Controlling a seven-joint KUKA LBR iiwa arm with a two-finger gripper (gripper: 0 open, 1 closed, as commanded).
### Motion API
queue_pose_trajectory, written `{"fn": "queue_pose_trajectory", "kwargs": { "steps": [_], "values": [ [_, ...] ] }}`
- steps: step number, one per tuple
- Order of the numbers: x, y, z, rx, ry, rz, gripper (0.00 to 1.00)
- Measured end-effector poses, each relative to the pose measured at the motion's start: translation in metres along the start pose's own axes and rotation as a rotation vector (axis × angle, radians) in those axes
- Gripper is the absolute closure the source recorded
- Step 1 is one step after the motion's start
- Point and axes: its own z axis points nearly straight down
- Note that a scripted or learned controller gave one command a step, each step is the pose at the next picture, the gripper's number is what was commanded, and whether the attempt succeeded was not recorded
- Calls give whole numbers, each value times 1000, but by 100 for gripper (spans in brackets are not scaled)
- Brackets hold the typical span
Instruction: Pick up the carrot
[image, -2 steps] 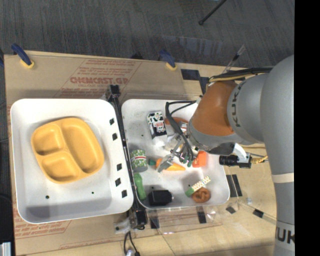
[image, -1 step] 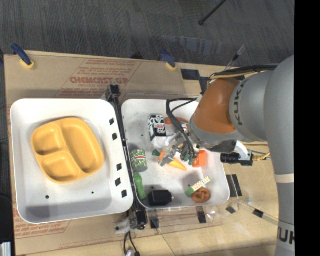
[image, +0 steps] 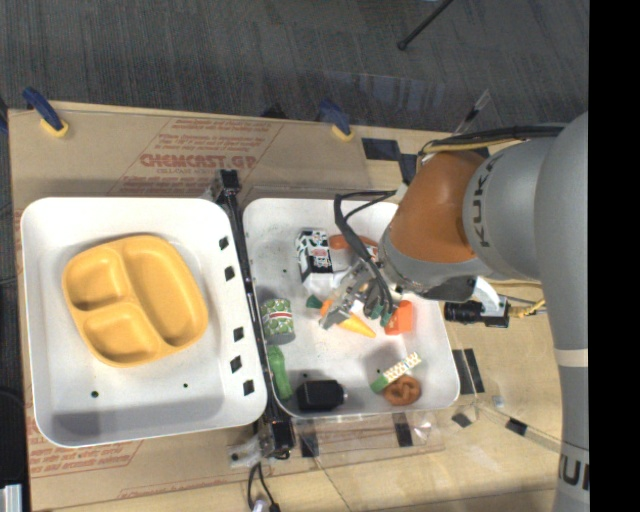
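A brown cardboard sheet (image: 190, 150) with red print covers the bench, reaching from 9 o'clock up to 1 o'clock. Two blue clamps (image: 45, 112) hold its far edge at 11 and 12 o'clock. Behind it, along the top, lies dark grey carpet floor (image: 250, 45). The light is even and soft.

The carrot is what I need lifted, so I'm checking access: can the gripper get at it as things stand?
Probably yes. The gripper hangs right over the carrot in the right bin, with nothing lying on top of it. The orange piece close beside it might crowd the approach.
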Motion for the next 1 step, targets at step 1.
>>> {"fn": "queue_pose_trajectory", "kwargs": {
  "steps": [1],
  "values": [
    [-1, 1, -10, 0, -3, -9, 100]
  ]
}}
